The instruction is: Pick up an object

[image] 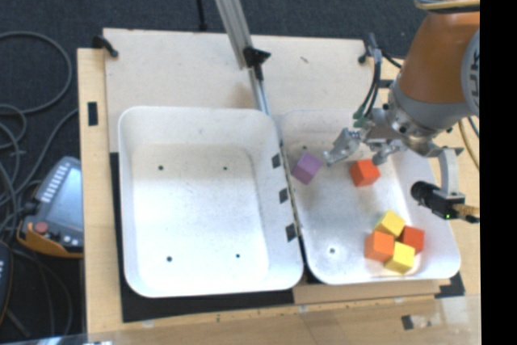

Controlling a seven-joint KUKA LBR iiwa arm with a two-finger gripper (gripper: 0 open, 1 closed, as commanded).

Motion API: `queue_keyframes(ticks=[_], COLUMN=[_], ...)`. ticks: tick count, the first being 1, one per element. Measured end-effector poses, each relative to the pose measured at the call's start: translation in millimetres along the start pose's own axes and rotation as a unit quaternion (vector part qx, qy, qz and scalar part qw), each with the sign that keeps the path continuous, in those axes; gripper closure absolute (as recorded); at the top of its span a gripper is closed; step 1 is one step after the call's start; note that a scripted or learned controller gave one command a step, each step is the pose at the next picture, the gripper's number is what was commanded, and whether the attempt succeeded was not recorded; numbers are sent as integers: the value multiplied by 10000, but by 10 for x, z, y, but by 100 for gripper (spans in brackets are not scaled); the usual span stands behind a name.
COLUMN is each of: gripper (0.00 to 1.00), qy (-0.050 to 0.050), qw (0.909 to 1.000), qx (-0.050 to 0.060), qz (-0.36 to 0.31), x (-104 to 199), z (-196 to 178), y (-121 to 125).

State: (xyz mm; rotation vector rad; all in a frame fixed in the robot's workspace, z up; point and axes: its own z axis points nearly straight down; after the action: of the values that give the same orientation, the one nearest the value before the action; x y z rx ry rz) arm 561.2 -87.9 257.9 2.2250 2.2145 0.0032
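In the right bin [327, 262], my gripper [363, 149] hangs on the grey arm with the orange band [436, 44]. Its fingers are spread open, one finger [342, 146] to the left and the other on the right. An orange-red block [364, 172] lies just below the fingertips and nothing is held between them. A purple block [307, 167] rests to the left of the gripper, close to the bin's left wall. A cluster of yellow and orange blocks [393, 242] sits in the bin's front right corner.
The left bin [202, 119] lies beside the right one. A slanted aluminium post [230, 4] rises from between the bins at the back. Cables and a handheld pendant [56, 202] lie on the floor at the left.
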Motion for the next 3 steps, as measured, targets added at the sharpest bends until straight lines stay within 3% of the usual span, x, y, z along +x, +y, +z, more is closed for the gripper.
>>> queue_keyframes(ticks=[1, 2, 3], gripper=[0, 0, 0], qy=[-25, -15, -7], qw=[10000, 10000, 10000], qx=[-35, -12, 33], qz=[-4, -17, -36], x=[-528, -700, -810], z=[-742, -917, -187], y=[-205, -522, 74])
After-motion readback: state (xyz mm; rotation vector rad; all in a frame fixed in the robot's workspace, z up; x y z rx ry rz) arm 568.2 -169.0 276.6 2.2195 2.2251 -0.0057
